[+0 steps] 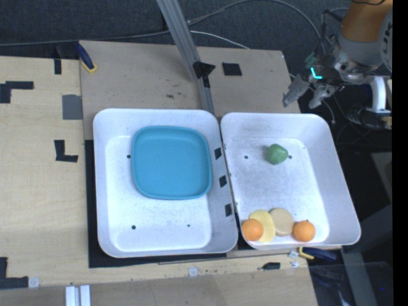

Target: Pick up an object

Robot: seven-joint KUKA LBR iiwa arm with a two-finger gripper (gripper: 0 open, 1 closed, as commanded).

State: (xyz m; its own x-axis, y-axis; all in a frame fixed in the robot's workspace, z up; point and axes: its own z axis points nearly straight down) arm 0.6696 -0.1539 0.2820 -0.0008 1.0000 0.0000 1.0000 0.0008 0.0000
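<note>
The right bin [319,171] holds a small green round object [276,153] near its far middle. Along its near edge lie an orange ball [252,229], a pale yellow disc-shaped piece [278,220] and a second orange ball [304,231]. My gripper [306,94] hangs above the far right corner of the right bin, beyond its rim, with its two fingers spread apart and nothing between them. It is well up and right of the green object.
The left bin [108,190] holds a blue square plate [171,162]. A slanted metal bar [185,37] runs down to the gap between the bins. Cables trail behind the bench at the far right.
</note>
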